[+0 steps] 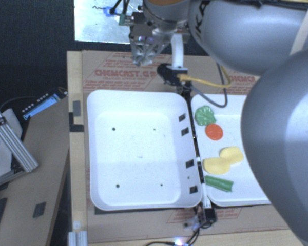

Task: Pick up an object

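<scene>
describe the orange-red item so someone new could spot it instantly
Look at the right-hand white bin, where a handful of small toy foods sit near the divider between the bins. The orange-red round piece lies just below the leafy green piece and above the two yellow pieces. It is the only round, orange-red thing there.

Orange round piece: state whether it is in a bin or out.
In: the orange round piece lies on the right bin's floor, beside the green leafy piece.
</scene>
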Controlling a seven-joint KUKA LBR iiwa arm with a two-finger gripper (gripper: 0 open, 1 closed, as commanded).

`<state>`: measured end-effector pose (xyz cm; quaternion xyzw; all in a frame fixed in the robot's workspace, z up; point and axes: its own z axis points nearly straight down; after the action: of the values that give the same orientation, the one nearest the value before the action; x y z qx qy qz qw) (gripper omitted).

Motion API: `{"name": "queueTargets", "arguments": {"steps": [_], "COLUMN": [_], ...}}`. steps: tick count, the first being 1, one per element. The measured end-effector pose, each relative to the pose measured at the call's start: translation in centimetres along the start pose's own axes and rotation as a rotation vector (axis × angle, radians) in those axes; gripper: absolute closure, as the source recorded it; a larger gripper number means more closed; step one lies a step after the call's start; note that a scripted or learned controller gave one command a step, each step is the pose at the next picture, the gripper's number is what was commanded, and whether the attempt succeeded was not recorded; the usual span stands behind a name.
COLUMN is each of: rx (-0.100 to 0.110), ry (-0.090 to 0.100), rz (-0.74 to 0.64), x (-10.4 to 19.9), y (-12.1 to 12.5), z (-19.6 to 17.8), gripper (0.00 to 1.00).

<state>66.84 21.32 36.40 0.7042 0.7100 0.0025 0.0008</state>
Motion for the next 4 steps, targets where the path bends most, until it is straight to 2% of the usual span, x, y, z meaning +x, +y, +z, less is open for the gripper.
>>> {"name": "queueTargets", "arguments": {"steps": [1, 2, 3, 4], "rx": [0.001, 0.001, 0.006, 0.000], "ry": [-0.001, -0.002, -0.004, 0.000], "rz": [0.002, 0.002, 0.010, 0.002], "x": [2.2, 2.1, -2.2, 2.3], "y": [0.1, 0.0, 0.0, 0.0], "z": [-2.1, -4.1, -0.6, -2.8], "gripper": [1.00, 1.00, 1.00, 1.00]}}
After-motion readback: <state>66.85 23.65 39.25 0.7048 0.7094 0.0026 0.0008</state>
